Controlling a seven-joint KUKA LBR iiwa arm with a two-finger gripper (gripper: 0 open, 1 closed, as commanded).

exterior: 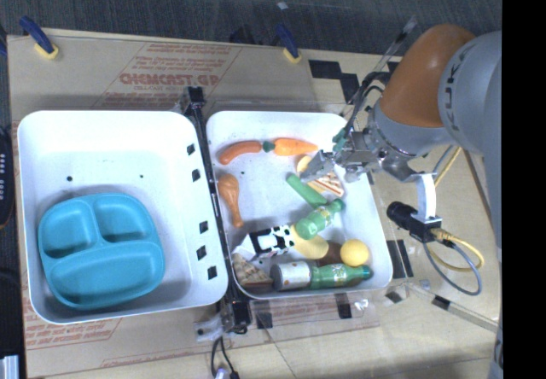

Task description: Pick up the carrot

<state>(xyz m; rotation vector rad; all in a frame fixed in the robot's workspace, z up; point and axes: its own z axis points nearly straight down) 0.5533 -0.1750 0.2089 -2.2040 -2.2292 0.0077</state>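
The carrot (294, 146) is orange with a small green stem end and lies flat near the far wall of the right bin (256, 124). My gripper (326, 164) hangs low over the bin's far right part, just right of the carrot's tip and apart from it. It is right above a striped tan item (328, 189). The grey arm with its orange band (422, 83) comes in from the right.
An orange sausage (239, 150) lies left of the carrot and a drumstick (229, 195) is by the divider. Green bottles (317, 219), a lemon (355, 253), a cow toy (275, 241) and a lying bottle (320, 275) crowd the near half. The left bin holds a blue tray (101, 245).
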